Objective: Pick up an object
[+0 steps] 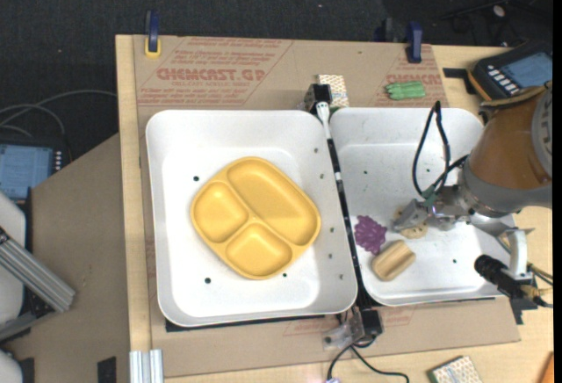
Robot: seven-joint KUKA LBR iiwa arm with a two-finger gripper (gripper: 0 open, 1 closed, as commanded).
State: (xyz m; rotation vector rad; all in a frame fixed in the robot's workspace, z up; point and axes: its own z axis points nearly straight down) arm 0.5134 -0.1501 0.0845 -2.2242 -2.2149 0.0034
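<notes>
- Two shallow white bins sit side by side on the desk: the left bin and the right bin.
- The left bin holds one thing, a yellow plate with three compartments, lying flat near the bin's middle.
- The right bin holds three small things at its near left part: one purple piece beside the bin's left wall, one tan roll just nearer than it, and one pale round piece to the right of the purple piece.
- One arm reaches in from the right, over the right bin.
- Its end effector is low over the right bin, right at the pale round piece; whether it is spread or pressed together cannot be told.
- Two blue clamps stand at the desk's far edge, a left clamp and a right clamp.
- One green thing lies on the desk beyond the right bin.
</notes>
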